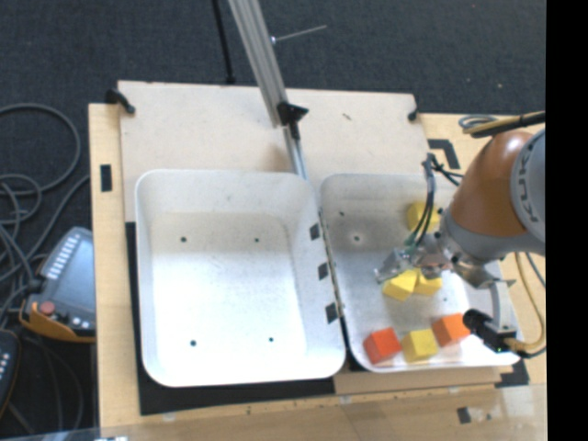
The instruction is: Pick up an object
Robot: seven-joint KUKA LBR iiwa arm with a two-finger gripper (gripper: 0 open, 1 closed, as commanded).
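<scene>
The bench (184, 127) is a pale wooden board on dark carpet, and it carries two shallow white bins side by side. The left bin (156, 200) sits toward 9 o'clock of the scene. The right bin (354, 196) sits toward 3 o'clock and holds all the small objects.

The arm (491, 191), grey with an orange band, comes in from 3 o'clock and bends down over the right bin. A slanted aluminium post (262, 53) rises from between the bins toward 12 o'clock.

The gripper (411, 266) is low in the middle of the right bin. If its claw is apart or together I cannot tell, because the wrist covers it from above.

Just at 6 o'clock of the gripper lie two yellow blocks (411, 286), touching each other and very close to the fingers. A yellow object (418, 215) lies at 12 o'clock of the gripper, partly behind the cables.

Along the 6 o'clock wall of the right bin there are three blocks in a row: an orange-red block (382, 344), a yellow cube (422, 343) just beside it, and an orange block (449, 328) toward 3 o'clock.

A teach pendant (62, 283) lies on the floor at 9 o'clock.
</scene>
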